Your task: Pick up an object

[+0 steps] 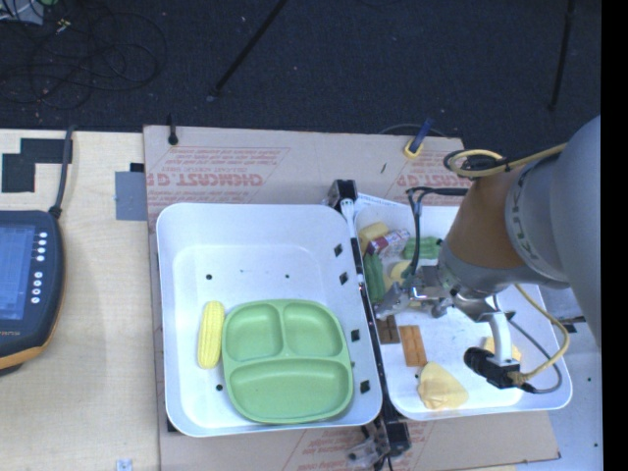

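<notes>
Red print on the cardboard sheet (255, 170) under the bins, at twelve o'clock from the left bin, appears upside down; it seems to read "CHEMCRST GP", uncertainly.

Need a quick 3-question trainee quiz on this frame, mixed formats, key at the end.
1. True or false: the green divided tray lies in the left bin.
2. What lies directly left of that tray? A) yellow corn cob B) a red cup C) a spoon
3. Fill in: the arm reaches over the ____ bin.

Key: 1 true; 2 A; 3 right.
</notes>
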